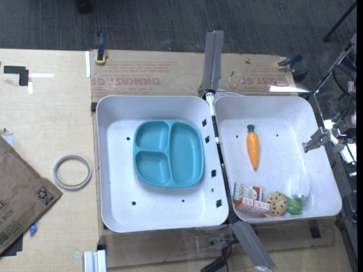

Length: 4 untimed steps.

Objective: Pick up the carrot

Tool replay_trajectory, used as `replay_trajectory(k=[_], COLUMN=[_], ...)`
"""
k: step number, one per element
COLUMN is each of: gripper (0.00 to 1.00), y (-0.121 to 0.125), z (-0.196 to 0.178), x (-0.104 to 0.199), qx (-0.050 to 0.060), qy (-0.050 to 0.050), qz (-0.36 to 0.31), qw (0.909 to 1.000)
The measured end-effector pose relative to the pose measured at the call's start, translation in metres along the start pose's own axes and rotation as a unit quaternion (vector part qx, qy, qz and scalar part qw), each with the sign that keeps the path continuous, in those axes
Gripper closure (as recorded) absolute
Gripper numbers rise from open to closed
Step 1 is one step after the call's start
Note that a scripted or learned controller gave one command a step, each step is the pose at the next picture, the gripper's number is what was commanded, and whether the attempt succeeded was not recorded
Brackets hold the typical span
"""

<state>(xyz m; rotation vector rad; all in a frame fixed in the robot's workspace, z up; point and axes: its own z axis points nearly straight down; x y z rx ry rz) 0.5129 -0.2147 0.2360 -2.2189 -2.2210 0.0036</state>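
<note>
While nothing has been lifted yet, the layout looks set up for sorting between two containers. Largest is the desk point(45, 123), a pale wooden surface with cardboard sheets clamped along its far edge, probably to protect it. On it sit two shallow white bins side by side, touching along their inner walls. The left bin point(113, 203) carries a teal plate point(169, 153) with three compartments, lying flat near the middle. The right bin point(283, 123) holds the loose items, so it reads as the source side.

Along the right bin's near edge a small snack box point(248, 199), a round cookie point(276, 204) and a green toy point(294, 206) crowd together, touching or nearly so. A ring of tape point(72, 171) lies on the desk left of the bins, beside a brown cardboard box point(22, 203).

At the right rim of the right bin, part of the arm's metal end, likely the claw point(317, 141), pokes in; whether it is spread or closed I cannot tell.

The carrot point(252, 146) lies alone on the right bin's floor, left of centre, well apart from the clutter. It is orange, tapering to a point toward the near side, with a small green top at the far end. That isolation should make it an easy target.
</note>
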Motion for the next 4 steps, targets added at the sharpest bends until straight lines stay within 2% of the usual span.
replay_trajectory(k=[1, 2, 3, 4], gripper=[0.0, 0.0, 1.0, 1.0], y=[0.032, 0.063, 0.063, 0.131], z=[0.092, 0.144, 0.135, 0.049], x=[0.071, 0.115, 0.113, 0.14], qx=[-0.001, -0.001, -0.001, 0.01], qy=[0.0, -0.001, -0.001, 0.0], qz=[-0.161, -0.186, -0.184, -0.119], qw=[0.9869, 0.9826, 0.983, 0.9929])
